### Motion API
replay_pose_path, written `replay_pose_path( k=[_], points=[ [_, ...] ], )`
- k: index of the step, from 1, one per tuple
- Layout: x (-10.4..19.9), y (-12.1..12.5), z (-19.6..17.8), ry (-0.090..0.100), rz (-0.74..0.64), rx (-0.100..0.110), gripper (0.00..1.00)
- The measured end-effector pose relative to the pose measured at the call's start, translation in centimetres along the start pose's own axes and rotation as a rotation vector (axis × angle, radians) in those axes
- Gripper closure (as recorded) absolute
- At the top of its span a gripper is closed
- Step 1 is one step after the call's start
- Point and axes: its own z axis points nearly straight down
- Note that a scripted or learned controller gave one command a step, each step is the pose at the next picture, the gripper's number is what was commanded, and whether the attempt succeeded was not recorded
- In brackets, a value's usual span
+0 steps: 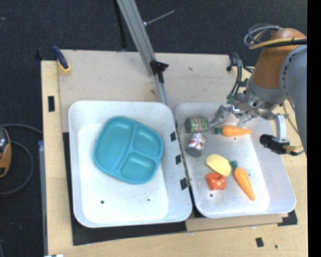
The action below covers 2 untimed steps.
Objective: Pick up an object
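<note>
Lying at the far end of the right-hand shallow white bin (273, 189), a small orange plastic carrot (236, 131) sits just beside the gripper (224, 118), which reaches in from the right at the end of the grey arm with its orange band (270, 63). Whether the carrot is between the fingers cannot be told, nor how far the fingers are apart. A green can (197, 125) lies just left of the gripper, with a grey and red can (196, 144) below it. Nearer the bin's middle are a yellow lemon-shaped piece (218, 165), a red pepper-like piece (215, 181) and a second, larger orange carrot (244, 182). The left white bin (91, 208) holds a turquoise divided plate (128, 150).
</note>
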Motion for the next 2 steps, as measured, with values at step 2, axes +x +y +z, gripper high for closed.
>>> replay_pose_path(
  k=[2],
  points=[
    [-0.6,0.5,-8.0,-0.001,-0.002,-0.01,1.0]
  ],
)
